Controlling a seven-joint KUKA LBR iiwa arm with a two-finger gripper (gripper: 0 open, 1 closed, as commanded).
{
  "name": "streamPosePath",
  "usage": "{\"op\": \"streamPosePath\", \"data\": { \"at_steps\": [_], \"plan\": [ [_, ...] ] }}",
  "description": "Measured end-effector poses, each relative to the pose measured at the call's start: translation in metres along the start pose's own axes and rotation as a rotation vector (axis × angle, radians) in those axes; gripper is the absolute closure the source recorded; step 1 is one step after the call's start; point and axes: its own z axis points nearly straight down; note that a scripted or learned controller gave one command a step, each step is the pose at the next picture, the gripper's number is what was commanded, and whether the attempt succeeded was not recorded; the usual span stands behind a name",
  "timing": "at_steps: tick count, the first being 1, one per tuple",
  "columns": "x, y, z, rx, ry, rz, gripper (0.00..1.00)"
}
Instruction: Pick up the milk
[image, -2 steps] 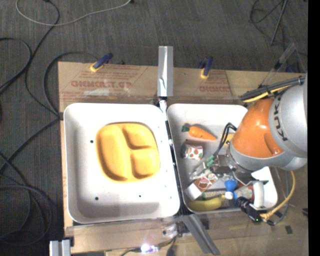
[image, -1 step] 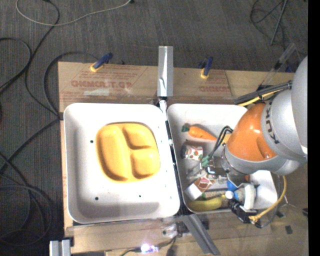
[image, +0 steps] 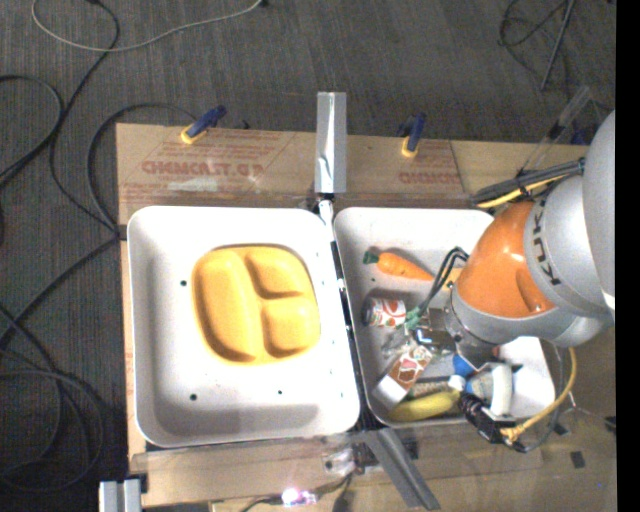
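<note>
Sharing the right bin (image: 352, 300), one carrot (image: 404, 265), one banana (image: 425, 405), one milk (image: 405, 370) (fingers' state unclear)

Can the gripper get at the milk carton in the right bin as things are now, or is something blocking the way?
Probably yes. The gripper is right above the milk carton in the right bin. Nothing lies on top of the carton, though the banana and a can crowd it.
</note>
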Motion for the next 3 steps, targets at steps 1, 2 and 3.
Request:
{"op": "streamPosePath", "data": {
  "at_steps": [1,2,3],
  "plan": [
    [0.077,0.003,-0.084,0.014,-0.002,-0.069,1.00],
    [0.056,0.029,-0.083,0.016,-0.004,0.019,1.00],
    [0.055,0.029,-0.083,0.015,-0.004,0.020,0.00]
  ]
}}
